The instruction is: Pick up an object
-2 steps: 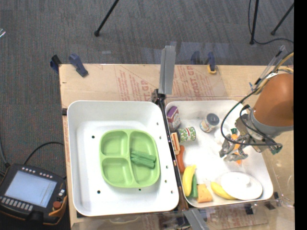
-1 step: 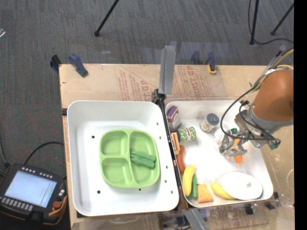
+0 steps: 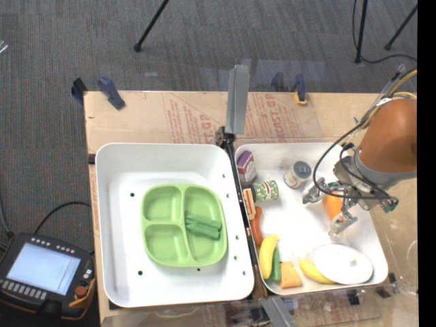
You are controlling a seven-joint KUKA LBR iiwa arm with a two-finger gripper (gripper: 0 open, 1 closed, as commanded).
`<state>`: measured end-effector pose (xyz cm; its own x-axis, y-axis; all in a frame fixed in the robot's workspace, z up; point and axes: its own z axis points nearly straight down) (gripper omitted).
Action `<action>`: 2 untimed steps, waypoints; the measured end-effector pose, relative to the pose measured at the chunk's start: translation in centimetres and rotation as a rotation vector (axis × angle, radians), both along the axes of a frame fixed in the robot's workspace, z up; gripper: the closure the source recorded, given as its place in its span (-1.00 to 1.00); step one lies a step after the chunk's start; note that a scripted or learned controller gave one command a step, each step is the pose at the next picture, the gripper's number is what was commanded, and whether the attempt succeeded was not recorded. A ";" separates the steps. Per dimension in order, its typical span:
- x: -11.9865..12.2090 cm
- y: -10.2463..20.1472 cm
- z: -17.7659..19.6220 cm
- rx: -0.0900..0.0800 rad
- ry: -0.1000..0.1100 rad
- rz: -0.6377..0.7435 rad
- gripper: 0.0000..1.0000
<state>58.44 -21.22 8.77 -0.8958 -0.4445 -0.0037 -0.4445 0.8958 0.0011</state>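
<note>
Divided plate (image 3: 182, 225) in left bin (image 3: 112, 182); cans (image 3: 266, 191), bananas (image 3: 268, 253) in right bin (image 3: 272, 150).

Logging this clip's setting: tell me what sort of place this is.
Probably a robotics lab: a plywood bench clamped at its edges, tripod legs on grey carpet, and a teach pendant lying beside the white bins.

Robot lab or test cell, not a home. Grey carpet floor (image 3: 54, 53), tripod legs (image 3: 155, 18) well behind the arm (image 3: 388, 138), cardboard-topped bench (image 3: 170, 118) held by clamps (image 3: 109, 91), a teach pendant (image 3: 44, 272) on the floor far left of the arm, cables (image 3: 381, 60) behind it.
</note>
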 end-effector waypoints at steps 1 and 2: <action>0.3 -0.1 0.0 -0.002 -0.001 0.013 -1.00; -0.3 0.0 0.0 0.001 0.002 -0.011 -1.00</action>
